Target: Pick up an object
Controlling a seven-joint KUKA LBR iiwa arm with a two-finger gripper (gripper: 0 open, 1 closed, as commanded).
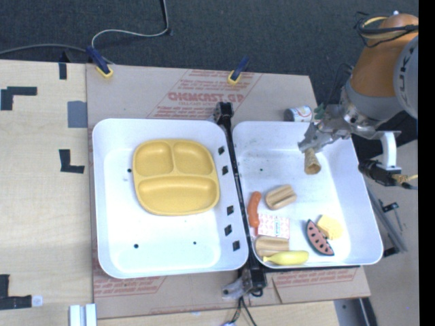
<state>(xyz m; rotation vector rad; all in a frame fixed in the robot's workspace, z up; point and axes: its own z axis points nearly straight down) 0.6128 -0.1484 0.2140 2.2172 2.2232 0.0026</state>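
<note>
My gripper (311, 147) hangs over the far right part of the right bin (360, 202), reaching in from the right. A small tan cylinder (312, 162) sticks out from between its fingertips, and the fingers are shut on it. Further toward the front of the same bin lie a tan bun (280, 196), an orange sausage (254, 209), a pink-and-white packet (273, 224), a tan roll (270, 244), a yellow banana (287, 257), a watermelon slice (318, 238) and a yellow wedge (331, 227).
The left bin (109, 202) holds a yellow divided plate (177, 176). A black divider (231, 182) with clips runs between the bins. Both bins rest on a cardboard sheet (197, 94). A small white item (300, 114) lies just beyond the right bin's far rim.
</note>
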